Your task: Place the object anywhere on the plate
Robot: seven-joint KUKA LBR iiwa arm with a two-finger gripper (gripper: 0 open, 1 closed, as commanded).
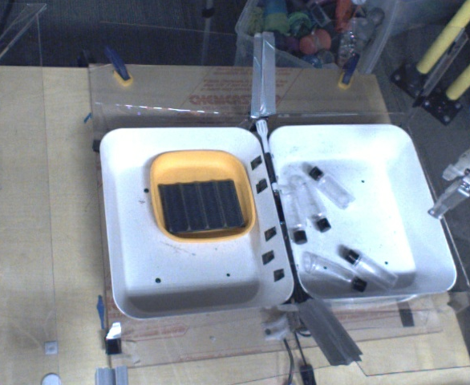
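Bins sit side by side on the bench, their inner rims touching along a central divider. The left bin [123, 215] holds a yellow plate [201, 167] with rounded corners, placed toward the bin's upper middle. A dark ribbed insert [200, 205] covers most of the plate floor, leaving a yellow margin widest along the top edge. Bare white floor remains below the plate and along the left wall.

The right bin [395, 159] contains several clear vials with black caps. One vial [328, 185] lies near the bin's upper middle, angled down to the right. Two more vials [309, 215] lie close to the divider, just beside each other. Another pair [349, 268] lies near the lower rim, roughly horizontal, with the caps pointing right. The vials are transparent, so their exact outlines are hard to trace against the white floor. The upper right area of this bin is bare floor.

Gripper [451, 199] position: at the right edge of the view, outside the right bin's right rim, well apart from every vial and from the plate. Only a pale metallic part is visible there; finger state cannot be told. Nothing is visible between the fingers.
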